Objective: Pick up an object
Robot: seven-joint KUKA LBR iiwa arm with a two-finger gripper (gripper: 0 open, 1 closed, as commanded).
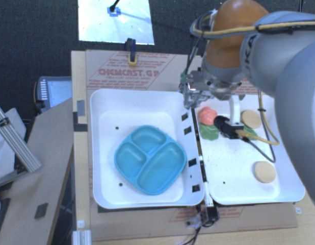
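My gripper (pixel 189 100) hangs at the back of the bench, over the ridge between the two bins. Just right of it in the right bin (pixel 234 185) lies a pink-red lump (pixel 207 115), and a green piece (pixel 209 132) rests against that lump's front side. A tan round disc (pixel 251 119) lies further right, and a second tan disc (pixel 264 171) sits near the front right. I see nothing held in the gripper.
The left bin (pixel 99 152) holds a blue divided plate (pixel 150 158) in its middle. The arm's orange band and grey body cover the right bin's back right part. Cardboard lies under both bins.
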